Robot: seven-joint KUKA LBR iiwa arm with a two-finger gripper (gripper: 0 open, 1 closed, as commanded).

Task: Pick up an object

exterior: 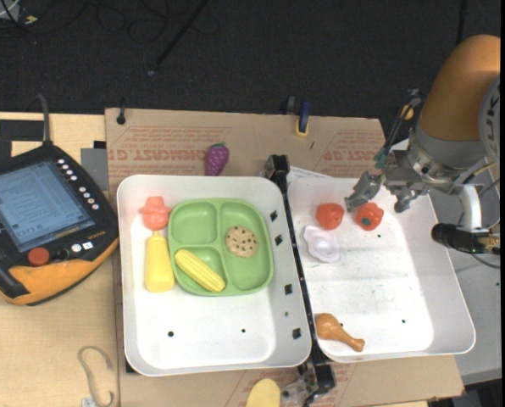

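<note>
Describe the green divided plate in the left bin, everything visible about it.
The green plate is a rounded, light-green tray that looks like plastic, split by raised ridges into three compartments. It lies flat in the upper middle of the left bin. A chocolate-chip cookie sits in its right compartment; a yellow corn cob lies slantwise across its lower-left part. The upper-left compartment shows only green. A yellow bottle-shaped toy stands against its left edge.
</note>
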